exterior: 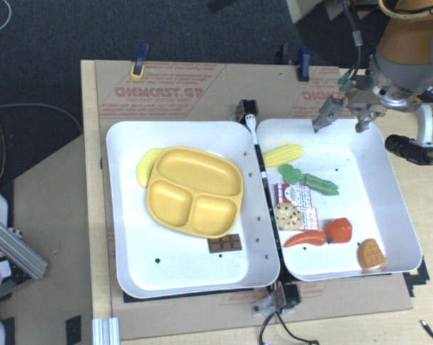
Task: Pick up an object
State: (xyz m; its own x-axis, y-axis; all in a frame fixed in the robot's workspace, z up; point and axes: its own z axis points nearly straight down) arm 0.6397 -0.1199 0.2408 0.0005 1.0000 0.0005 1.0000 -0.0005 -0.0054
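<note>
My gripper [342,122] hangs open over the far edge of the right bin [388,165], its two fingers [322,121] spread with nothing between them. Below it in that bin lie a yellow corn cob [283,154], a green pickle [321,184], a green leafy piece [291,173], a cookie packet [292,205], a red pepper [305,239], a red tomato [339,229] and an orange bread piece [371,254]. The corn is the nearest item, down and to the left of the fingers.
The left bin [130,214] holds a yellow divided plate [193,191] over a yellow banana [147,165], and a brown chocolate bar [225,244]. Blue clamps [138,62] sit at the board's far edge. The arm's wrist [406,56] stands at the upper right.
</note>
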